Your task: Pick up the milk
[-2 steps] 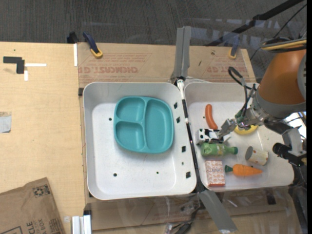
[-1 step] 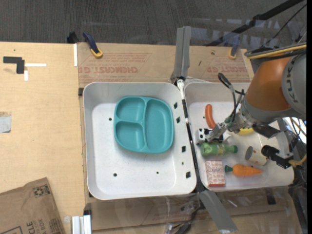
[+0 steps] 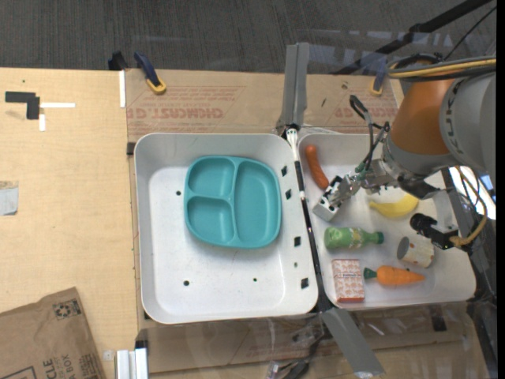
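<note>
milk at 6 o'clock in right bin | light stiff carton, pinch flat sides mid-body | tool at 10 o'clock, nothing held, spread/shut: can't tell

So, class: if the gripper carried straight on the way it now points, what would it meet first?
The gripper points down and left. Its line most likely ends on the bare floor of the right bin, just above the green bottle. Depth is unclear, so height is uncertain.

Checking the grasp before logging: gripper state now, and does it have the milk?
Gripper: open or closed cannot be told; nothing visibly held. It hovers in the right bin, above the green bottle; milk carton lies apart.
</note>
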Controlling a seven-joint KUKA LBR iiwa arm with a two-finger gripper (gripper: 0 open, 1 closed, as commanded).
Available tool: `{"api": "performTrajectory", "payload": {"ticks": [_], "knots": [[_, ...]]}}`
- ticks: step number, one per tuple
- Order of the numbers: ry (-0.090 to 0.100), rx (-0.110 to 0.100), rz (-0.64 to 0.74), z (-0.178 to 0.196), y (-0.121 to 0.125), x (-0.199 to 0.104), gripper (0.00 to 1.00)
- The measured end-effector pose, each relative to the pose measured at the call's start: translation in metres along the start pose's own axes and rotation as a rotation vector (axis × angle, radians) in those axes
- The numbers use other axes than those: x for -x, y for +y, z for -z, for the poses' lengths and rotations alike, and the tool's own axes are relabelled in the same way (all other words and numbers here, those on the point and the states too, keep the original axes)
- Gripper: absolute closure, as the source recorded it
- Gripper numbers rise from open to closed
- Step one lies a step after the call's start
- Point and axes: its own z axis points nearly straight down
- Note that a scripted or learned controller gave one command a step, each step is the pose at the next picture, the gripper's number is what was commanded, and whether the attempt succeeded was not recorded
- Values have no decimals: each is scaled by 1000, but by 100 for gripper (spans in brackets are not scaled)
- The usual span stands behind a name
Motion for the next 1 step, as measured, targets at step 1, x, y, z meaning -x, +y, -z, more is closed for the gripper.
{"api": "performTrajectory", "payload": {"ticks": [1], "knots": [[1,-2,-60,-1,24,3,0]]}}
